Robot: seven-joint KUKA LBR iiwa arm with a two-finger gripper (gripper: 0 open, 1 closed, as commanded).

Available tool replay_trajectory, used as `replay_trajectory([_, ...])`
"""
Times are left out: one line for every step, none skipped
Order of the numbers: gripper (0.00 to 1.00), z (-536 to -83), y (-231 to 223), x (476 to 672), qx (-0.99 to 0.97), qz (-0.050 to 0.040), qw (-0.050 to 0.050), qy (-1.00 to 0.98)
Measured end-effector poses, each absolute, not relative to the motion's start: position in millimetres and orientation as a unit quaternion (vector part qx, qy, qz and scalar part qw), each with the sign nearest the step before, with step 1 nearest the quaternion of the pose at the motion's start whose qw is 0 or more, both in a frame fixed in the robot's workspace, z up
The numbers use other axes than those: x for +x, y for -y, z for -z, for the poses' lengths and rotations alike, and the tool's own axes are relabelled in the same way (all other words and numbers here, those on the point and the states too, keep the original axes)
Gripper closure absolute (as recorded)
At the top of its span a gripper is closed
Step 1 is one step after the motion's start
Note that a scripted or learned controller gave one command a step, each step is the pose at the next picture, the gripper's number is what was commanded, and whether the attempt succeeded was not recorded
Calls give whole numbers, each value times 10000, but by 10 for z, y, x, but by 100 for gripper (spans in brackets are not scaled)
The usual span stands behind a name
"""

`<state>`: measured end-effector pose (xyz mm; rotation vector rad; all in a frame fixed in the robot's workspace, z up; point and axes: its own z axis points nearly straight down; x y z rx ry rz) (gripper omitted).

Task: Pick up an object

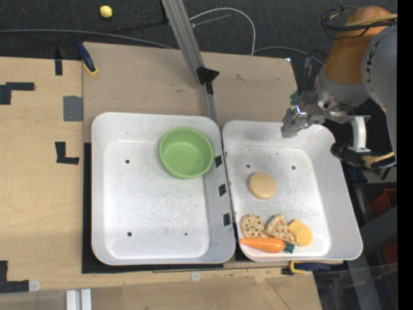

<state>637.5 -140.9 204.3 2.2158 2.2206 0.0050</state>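
Pincer (292, 126), grip state unclear, hangs above the right bin (335, 173); the round biscuit (262, 186) looks light, rigid, best pinched across its edges.

Robot lab: taped bench (39, 173), white bins (110, 192), cables (226, 18).

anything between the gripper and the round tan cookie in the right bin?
No. Camera view shows only bare white bin floor between the gripper and the tan cookie.
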Motion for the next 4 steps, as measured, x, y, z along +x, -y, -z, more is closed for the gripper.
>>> replay_trajectory([100, -2198, 1403, 6380, 7065, -5, 2, -7077])
replay_trajectory([100, -2314, 838, 6447, 7047, -8, -10, -7095])
replay_trajectory([100, -2395, 268, 6468, 7045, -8, -9, -7097])
replay_trajectory([100, -2440, -239, 6572, 7048, -7, -9, -7094])
